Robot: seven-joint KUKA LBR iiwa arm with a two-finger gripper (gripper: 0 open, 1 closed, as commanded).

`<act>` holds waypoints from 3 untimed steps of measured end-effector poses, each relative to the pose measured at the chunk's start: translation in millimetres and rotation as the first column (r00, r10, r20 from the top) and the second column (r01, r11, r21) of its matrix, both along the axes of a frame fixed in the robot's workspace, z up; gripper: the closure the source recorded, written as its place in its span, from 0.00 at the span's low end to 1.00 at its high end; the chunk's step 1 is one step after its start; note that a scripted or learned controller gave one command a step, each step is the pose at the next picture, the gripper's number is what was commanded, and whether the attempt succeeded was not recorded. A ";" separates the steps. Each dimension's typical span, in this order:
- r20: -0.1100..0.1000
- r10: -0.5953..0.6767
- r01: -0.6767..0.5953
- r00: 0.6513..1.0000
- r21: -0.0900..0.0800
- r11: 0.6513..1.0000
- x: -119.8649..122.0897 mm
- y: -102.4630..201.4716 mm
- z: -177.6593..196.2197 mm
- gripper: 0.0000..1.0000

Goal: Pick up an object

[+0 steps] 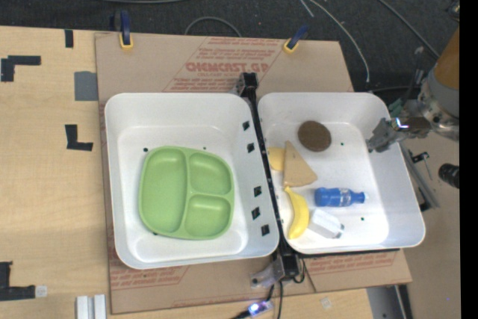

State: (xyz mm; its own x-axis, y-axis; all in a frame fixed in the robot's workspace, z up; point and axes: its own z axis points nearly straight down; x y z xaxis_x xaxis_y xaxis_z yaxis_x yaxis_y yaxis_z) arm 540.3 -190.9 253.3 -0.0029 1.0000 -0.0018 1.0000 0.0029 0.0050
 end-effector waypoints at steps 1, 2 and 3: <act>-0.002 -0.001 0.001 1.000 0.000 1.000 1.0 0.3 37.4 1.00; -0.005 0.002 -0.002 1.000 0.003 1.000 -0.3 49.7 36.8 1.00; -0.007 0.003 -0.003 1.000 0.004 1.000 -6.3 104.7 31.5 1.00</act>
